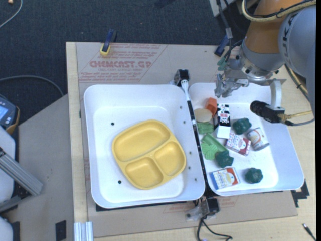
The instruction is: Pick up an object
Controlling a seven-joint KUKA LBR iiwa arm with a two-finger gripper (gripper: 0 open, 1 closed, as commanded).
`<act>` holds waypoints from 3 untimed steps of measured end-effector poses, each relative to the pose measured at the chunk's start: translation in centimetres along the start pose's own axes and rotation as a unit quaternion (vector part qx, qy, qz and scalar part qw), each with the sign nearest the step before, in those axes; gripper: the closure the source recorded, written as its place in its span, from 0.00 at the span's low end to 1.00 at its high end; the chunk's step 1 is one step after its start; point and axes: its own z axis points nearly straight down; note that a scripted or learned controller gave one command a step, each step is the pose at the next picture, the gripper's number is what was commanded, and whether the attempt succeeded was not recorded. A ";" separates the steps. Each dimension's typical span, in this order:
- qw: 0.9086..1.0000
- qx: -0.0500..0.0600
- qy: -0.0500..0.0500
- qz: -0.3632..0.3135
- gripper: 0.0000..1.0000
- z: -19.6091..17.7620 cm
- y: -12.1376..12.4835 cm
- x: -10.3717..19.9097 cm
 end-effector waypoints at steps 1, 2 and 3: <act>1.000 0.000 0.000 0.000 1.00 -0.4 3.3 4.6; 1.000 0.002 -0.001 0.004 1.00 -1.1 2.7 3.3; 1.000 0.003 -0.001 0.002 1.00 -0.3 3.1 3.4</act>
